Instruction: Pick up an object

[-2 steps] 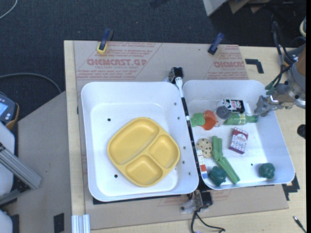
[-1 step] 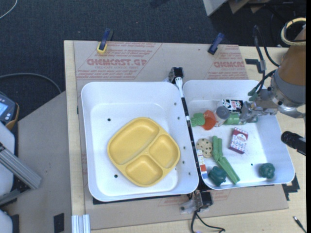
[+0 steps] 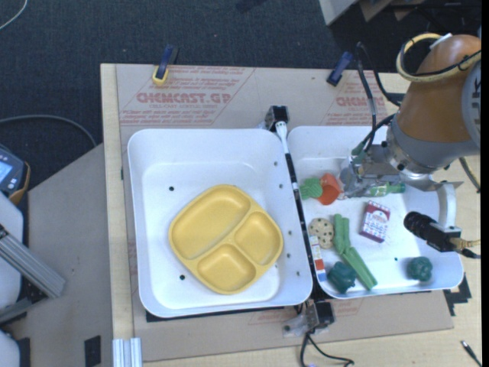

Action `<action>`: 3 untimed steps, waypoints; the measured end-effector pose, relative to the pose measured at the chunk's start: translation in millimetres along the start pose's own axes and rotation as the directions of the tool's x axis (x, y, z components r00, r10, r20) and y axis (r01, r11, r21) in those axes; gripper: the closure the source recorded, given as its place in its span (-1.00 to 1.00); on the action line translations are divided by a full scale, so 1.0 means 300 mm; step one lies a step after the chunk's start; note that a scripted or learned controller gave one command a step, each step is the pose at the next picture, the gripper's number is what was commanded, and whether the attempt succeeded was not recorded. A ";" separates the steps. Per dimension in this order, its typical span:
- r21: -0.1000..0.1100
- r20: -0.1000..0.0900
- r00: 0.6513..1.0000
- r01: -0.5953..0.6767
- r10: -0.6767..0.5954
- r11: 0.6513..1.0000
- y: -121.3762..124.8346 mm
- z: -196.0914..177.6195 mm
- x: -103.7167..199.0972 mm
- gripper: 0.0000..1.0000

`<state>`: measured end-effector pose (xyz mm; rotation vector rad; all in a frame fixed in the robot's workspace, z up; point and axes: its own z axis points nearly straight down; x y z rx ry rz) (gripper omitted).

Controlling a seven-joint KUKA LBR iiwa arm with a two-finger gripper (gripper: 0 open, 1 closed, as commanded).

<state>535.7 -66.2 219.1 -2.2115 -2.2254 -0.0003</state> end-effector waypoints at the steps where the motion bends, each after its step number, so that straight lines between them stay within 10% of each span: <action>1: -0.007 0.004 1.000 -0.006 0.006 1.000 0.008 -0.054 -0.046 1.00; 3: -0.006 0.004 1.000 -0.006 0.006 1.000 0.025 -0.051 -0.038 1.00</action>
